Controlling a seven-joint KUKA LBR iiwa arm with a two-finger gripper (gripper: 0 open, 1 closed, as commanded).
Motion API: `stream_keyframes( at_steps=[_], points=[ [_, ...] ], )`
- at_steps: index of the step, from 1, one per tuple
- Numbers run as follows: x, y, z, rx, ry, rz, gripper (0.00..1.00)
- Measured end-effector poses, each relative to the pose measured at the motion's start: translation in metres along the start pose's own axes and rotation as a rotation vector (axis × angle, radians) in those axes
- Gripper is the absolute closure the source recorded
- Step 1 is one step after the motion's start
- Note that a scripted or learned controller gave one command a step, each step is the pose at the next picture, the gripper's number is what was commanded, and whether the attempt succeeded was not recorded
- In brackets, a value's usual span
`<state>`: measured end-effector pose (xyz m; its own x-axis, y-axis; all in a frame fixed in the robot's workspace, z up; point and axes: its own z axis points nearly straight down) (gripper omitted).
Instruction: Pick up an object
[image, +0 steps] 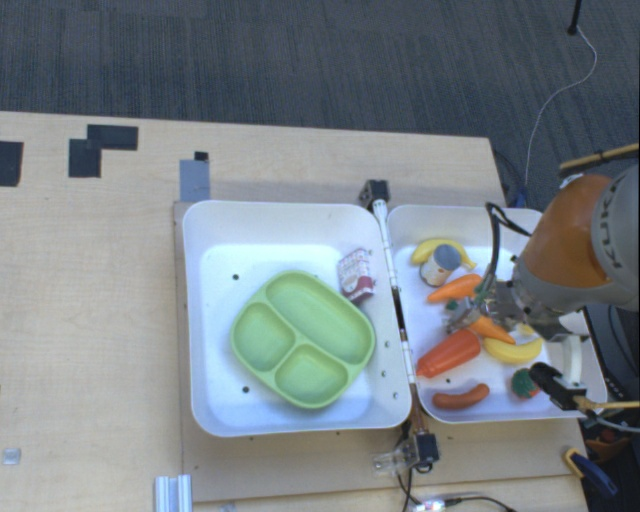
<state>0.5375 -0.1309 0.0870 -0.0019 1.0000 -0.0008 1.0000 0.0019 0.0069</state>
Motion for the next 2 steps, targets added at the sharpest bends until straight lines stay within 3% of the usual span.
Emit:
stream_keyframes(
  at_steps=[1,2],
  points=[
    [0.000,0.002,-0.012,-0.006,-0.001,-0.001,1.00],
    [0.082,-0.048,-0.110,0.003,0.002,-0.003,1.00]
  ],
)
